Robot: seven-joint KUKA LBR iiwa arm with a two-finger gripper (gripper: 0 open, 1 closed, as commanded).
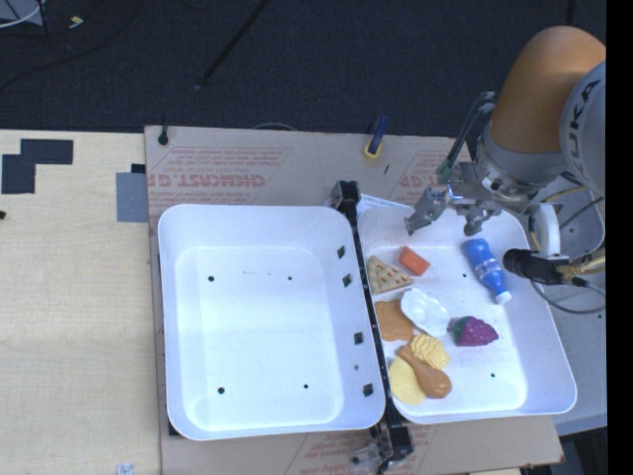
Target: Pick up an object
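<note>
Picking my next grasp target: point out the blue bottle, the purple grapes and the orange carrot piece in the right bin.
blue bottle (486,268): camera view, middle of its body.
purple grapes (476,332): camera view, centre of the bunch.
orange carrot piece (414,261): camera view, middle of the piece.

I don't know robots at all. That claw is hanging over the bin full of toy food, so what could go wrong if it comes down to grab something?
1. The gripper hangs open over bare floor of the right bin, between the orange piece and the blue bottle; straight down, it would likely close on nothing.
2. The waffle, white piece and drumstick crowd together, so a grab there may catch two or nudge neighbours.
3. The bottle looks round and could roll.
</note>
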